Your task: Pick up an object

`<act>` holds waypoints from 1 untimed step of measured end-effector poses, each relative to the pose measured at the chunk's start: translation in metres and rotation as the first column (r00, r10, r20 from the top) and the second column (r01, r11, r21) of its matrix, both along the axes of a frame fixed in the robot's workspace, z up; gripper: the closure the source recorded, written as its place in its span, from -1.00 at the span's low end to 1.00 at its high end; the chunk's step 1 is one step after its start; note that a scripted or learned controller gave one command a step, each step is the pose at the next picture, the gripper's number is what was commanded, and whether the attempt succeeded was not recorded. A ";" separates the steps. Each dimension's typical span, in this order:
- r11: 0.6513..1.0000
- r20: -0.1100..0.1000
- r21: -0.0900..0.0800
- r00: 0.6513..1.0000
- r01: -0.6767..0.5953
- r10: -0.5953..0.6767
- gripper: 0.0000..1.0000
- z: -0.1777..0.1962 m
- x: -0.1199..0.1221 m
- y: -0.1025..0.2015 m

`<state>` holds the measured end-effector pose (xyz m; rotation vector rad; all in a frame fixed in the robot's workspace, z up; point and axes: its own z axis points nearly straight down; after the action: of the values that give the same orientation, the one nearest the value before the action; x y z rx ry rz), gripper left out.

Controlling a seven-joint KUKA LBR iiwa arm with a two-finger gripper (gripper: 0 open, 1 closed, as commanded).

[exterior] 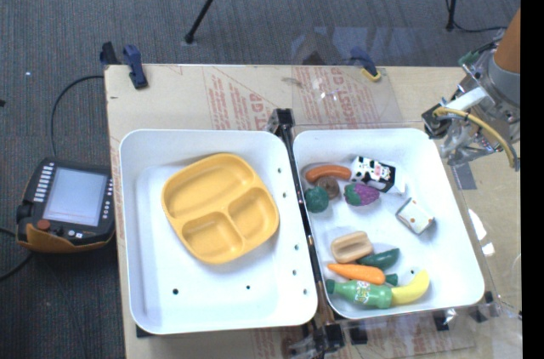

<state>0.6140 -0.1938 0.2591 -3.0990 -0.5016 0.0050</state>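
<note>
well right of the right bin point(450, 204), end effector point(463, 140), grip state unclear, white carton point(415, 217) lower left

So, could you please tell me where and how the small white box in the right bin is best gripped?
Probably from straight above, across the short sides of the small white box: it lies apart from the other toys, tilted in the right bin, so the gripper should turn to match its flat faces.

I am counting 2 white bins point(136, 179), with 1 yellow tray point(219, 207) lying in the left one. I am seeing 10 toy food items point(365, 247) lying in the right bin.
</note>
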 end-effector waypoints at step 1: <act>0.994 -0.004 0.003 0.994 0.106 -0.106 1.00 -0.026 0.006 0.041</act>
<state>0.6196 -0.1523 0.2332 -3.1169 -0.3359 0.0100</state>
